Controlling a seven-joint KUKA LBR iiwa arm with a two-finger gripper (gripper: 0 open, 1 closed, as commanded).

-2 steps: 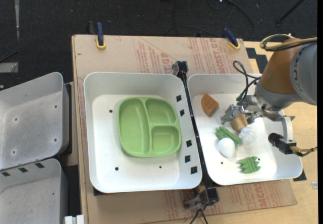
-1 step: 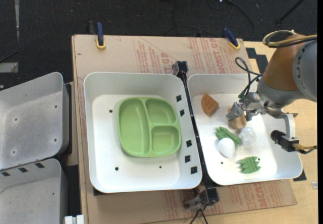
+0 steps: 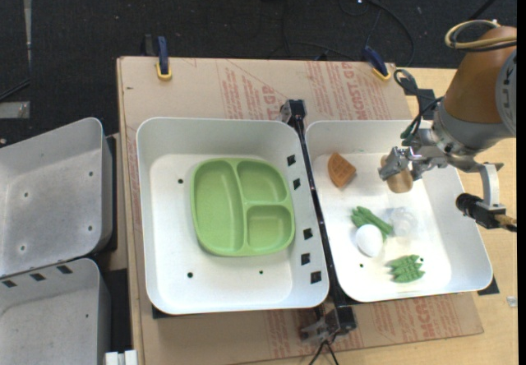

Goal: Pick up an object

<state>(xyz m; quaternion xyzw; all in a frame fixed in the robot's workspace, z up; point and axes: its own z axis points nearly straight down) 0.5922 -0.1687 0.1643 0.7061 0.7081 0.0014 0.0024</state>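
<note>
My gripper (image 3: 398, 171) hangs over the far part of the right bin (image 3: 460, 273), reaching in from the right. It is shut on a small tan, cork-like piece (image 3: 400, 183) that shows between its fingertips. To its left, apart from it, a brown bread-like chunk (image 3: 341, 170) lies on the bin floor. Nearer the front lie a green leafy piece (image 3: 371, 219), a white egg (image 3: 368, 241), a clear plastic thing (image 3: 403, 219) and another green piece (image 3: 407, 269).
The left bin (image 3: 164, 273) holds a green divided plate (image 3: 243, 205). A black divider (image 3: 311, 207) runs between the bins. The arm's orange band (image 3: 481, 88) and a black cable fitting (image 3: 485, 211) overhang the right bin's right side.
</note>
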